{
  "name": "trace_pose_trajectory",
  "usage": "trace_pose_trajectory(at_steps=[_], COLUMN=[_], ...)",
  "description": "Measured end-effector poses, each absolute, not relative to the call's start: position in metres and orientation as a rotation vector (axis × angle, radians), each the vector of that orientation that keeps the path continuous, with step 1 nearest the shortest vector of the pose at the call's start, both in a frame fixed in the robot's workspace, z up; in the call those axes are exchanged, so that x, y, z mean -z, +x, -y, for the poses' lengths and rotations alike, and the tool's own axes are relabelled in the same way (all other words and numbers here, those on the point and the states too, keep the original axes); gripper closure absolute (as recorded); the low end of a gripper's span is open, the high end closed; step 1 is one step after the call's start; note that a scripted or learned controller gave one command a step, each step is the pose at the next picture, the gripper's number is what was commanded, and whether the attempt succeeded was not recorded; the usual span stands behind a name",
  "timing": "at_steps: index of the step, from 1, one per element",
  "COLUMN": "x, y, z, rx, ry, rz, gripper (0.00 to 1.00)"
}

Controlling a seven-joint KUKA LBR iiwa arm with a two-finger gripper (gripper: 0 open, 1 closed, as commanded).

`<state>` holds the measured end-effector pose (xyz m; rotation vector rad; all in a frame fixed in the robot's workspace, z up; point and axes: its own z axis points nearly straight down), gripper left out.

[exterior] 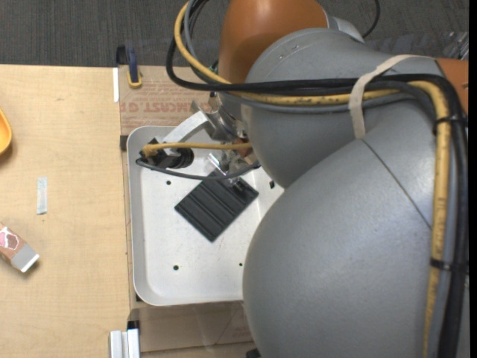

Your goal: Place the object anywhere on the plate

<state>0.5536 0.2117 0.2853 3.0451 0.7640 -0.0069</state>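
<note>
My gripper (pixel 227 166) hangs low over the upper middle of a white bin (pixel 139 230), half hidden under the arm's grey body and orange band. A black ribbed rectangular piece (pixel 215 207) lies tilted on the bin floor, right below the gripper and touching or nearly touching it. At the far left edge, on the wooden surface, shows the rim of an orange dish (pixel 3 134). Whether anything sits in the gripper is hidden by the wrist and cables.
A yellow-and-black cable bundle (pixel 168 154) loops across the bin's upper left. On the wooden surface to the left lie a small grey strip (pixel 42 196) and a red-and-white packet (pixel 15 249). The arm covers the right half of the view.
</note>
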Motion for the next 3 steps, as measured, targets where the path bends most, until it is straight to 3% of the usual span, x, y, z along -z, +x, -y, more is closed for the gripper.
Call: trace_pose_trajectory(at_steps=[1, 2, 3], x=[-0.178, -0.178, -0.09], y=[0.483, 0.483, 0.477], z=[-0.217, -0.217, -0.227], rx=[0.005, 0.004, 0.009], ry=[3.123, 3.123, 3.123], rz=[-0.306, -0.307, -0.308], gripper=[1.0, 0.0, 0.0])
